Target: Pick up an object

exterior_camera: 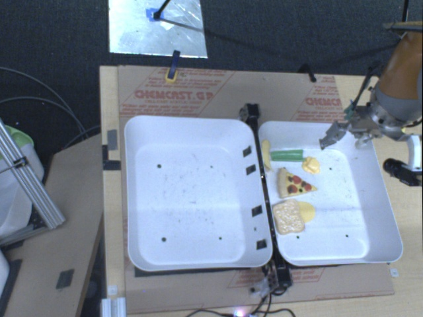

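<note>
Several toy foods lie in the left half of the right bin: a green stick, a pale yellow piece by the divider, a small yellow lump, a pizza slice, a speckled cracker and a yellow wedge. My gripper hangs over the bin's far edge, up and to the right of the yellow lump. It is open, and nothing is between its fingers.
The left bin sits beside the right one, with a black clip strip along the shared wall. A black part juts in at the right edge. A foil sheet lies beyond the bench.
</note>
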Action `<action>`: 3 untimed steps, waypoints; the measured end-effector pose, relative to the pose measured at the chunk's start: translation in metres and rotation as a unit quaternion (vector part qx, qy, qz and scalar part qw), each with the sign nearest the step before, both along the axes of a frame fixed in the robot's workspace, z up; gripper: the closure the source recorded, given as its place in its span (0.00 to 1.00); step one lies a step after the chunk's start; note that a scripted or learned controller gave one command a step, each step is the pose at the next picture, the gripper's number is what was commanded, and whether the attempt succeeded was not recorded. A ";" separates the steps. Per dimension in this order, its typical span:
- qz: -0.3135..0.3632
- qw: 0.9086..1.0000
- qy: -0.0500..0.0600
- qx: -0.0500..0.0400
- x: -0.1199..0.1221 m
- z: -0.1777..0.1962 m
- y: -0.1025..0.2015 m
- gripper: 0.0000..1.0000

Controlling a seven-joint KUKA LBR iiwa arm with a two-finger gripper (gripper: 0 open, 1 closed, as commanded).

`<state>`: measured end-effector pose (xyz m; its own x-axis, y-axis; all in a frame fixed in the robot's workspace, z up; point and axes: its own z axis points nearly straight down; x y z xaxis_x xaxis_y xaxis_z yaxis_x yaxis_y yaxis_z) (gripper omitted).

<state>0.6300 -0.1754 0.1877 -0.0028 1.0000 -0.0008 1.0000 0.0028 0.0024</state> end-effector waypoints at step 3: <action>-0.002 1.000 0.001 0.000 -0.095 -0.107 0.082 0.00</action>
<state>0.5347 -0.0932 0.0805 0.0013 1.0000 -0.0001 1.0000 -0.0013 -0.0006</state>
